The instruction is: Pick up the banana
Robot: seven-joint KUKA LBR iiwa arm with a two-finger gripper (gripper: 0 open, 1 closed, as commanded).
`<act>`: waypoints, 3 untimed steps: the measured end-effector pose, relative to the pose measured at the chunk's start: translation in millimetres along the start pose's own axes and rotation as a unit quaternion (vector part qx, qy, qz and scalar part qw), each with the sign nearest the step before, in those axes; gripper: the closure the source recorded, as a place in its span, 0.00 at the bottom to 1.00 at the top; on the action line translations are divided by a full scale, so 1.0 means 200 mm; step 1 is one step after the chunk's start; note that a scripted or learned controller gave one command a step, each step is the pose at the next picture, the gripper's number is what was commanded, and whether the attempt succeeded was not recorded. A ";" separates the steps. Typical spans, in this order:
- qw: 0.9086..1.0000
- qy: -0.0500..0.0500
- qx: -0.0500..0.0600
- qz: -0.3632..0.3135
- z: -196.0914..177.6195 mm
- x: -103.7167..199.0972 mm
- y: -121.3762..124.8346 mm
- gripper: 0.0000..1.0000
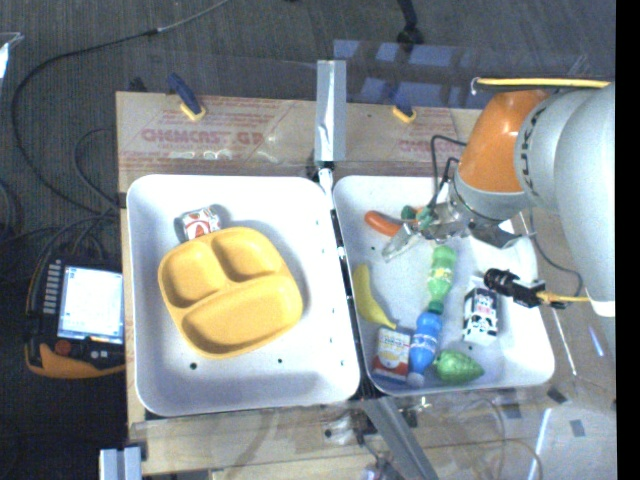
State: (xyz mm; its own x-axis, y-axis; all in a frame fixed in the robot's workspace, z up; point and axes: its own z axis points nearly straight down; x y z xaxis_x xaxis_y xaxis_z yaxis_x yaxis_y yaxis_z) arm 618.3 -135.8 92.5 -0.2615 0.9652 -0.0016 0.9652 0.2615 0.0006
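Observation:
The banana [371, 299] lies yellow and curved along the left wall of the right bin [535, 363], its length running front to back. My gripper [398, 241] hangs over the back half of that bin, pointing down-left, just right of and behind the banana's far tip. Its fingers look spread, so it is open, and nothing shows between them. An orange carrot-like piece [380, 222] lies right behind the fingertips.
In the right bin also lie a green bottle [441, 272], a blue bottle [428, 334], a red-and-white carton [392, 354], a green item [458, 368] and a cow-patterned carton [482, 314]. The left bin [145, 368] holds a yellow divided plate [232, 290] and a small can [200, 223].

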 end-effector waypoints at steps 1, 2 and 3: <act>0.997 -0.004 -0.006 -0.071 0.01 0.17 -0.17 0.00; 1.000 -0.001 0.000 -0.025 -0.39 -0.16 -0.09 0.00; 0.995 0.001 0.002 0.099 -0.02 0.07 -0.31 0.00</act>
State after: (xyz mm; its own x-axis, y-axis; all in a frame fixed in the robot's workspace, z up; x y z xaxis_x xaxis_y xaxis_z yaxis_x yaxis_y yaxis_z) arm 554.8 -138.9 96.9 -0.0672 0.9977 0.0006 0.9977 0.0672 -0.0041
